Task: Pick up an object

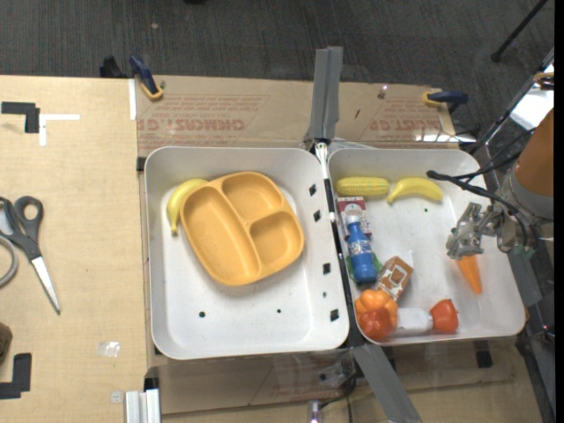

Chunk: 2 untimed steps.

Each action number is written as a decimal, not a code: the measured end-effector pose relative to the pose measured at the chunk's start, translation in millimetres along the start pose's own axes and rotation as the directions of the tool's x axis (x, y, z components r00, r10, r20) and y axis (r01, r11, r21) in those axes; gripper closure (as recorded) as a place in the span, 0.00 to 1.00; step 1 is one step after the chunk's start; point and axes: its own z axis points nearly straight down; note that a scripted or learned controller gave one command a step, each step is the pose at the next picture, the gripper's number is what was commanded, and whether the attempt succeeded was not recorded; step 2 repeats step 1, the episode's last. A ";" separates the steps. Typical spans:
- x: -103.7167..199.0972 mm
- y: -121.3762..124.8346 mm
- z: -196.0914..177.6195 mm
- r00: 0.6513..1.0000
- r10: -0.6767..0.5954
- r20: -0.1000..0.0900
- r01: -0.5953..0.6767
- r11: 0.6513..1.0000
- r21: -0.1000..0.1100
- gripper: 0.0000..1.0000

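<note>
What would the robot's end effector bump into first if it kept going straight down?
Probably the carrot. The end effector hangs over the right bin just above the carrot's top end, pointing downward. Height is hard to judge from this slanted view, so it might meet the bin floor beside it.

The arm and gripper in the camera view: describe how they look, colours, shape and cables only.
The arm enters at the right edge, showing a rounded orange section with grey below it. Dark cables run along it toward the wrist. The gripper is a small, angular assembly of grey and silvery metal parts with darker joints. It is too small and blurred to make out any markings.
</note>
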 end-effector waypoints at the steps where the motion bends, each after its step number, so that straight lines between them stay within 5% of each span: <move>1: 0.0 0.1 0.0 1.000 0.000 0.000 0.000 1.000 0.000 0.00; 2: 0.0 0.1 0.0 1.000 0.000 0.000 0.000 1.000 0.000 0.00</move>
